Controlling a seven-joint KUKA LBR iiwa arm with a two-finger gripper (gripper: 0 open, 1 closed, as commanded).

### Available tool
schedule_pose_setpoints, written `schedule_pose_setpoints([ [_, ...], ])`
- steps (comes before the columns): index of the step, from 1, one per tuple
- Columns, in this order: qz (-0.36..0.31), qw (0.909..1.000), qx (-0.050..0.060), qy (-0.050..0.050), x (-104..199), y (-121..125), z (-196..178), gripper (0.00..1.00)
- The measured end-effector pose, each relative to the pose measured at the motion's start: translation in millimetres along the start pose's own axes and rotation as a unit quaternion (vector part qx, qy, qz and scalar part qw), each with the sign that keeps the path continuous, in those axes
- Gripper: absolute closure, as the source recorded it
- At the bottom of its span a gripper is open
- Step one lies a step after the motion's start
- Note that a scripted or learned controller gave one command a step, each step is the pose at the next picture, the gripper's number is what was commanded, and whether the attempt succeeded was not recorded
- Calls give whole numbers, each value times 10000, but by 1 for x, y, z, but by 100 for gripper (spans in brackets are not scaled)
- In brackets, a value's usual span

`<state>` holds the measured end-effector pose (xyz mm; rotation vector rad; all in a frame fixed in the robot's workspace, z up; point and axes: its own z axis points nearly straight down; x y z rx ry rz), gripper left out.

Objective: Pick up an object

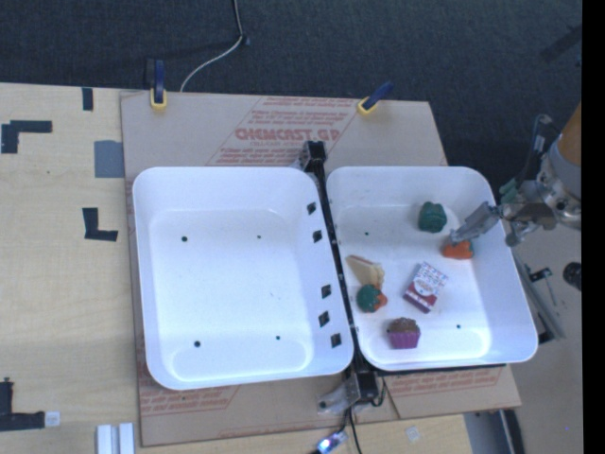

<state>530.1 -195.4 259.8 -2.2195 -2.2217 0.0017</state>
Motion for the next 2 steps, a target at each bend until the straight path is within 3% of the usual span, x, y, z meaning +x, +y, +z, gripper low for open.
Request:
schedule_pose_setpoints([
  [1, -9, 9999, -105, -44, -16, 42, -179, 0],
  [2, -5, 10000, -15, -16, -15, 40, -179, 100],
])
